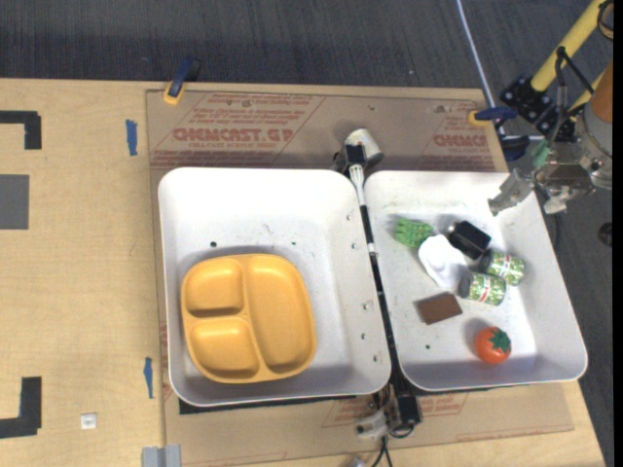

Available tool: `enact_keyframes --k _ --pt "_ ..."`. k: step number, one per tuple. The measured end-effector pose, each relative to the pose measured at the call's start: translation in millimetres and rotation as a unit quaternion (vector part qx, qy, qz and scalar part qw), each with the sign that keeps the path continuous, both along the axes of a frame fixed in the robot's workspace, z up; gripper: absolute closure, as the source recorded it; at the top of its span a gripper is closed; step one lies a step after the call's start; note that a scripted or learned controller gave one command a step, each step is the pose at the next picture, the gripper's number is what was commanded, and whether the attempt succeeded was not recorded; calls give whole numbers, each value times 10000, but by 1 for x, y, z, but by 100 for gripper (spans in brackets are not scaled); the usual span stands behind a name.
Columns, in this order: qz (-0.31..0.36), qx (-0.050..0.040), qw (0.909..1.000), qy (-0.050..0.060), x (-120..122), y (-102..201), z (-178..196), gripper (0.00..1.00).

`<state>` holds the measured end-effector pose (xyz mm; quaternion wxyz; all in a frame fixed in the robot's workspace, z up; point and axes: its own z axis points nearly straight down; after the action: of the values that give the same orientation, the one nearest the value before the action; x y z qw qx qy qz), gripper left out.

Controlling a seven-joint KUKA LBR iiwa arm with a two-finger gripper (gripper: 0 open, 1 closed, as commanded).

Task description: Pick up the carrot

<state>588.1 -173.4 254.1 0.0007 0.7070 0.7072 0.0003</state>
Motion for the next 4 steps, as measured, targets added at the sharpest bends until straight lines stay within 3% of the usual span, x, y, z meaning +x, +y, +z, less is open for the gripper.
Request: enact_keyframes --k 1,2,3,4 --pt "-486 6 9988 14 -28 45 -127 0" --pt "-497 2 9988 -4 -27 45 -116 100" --pt "-3058 9 9521 17 -82 96 -58 100" --pt "-3156 10 9489 31 -109 160 -31 100"
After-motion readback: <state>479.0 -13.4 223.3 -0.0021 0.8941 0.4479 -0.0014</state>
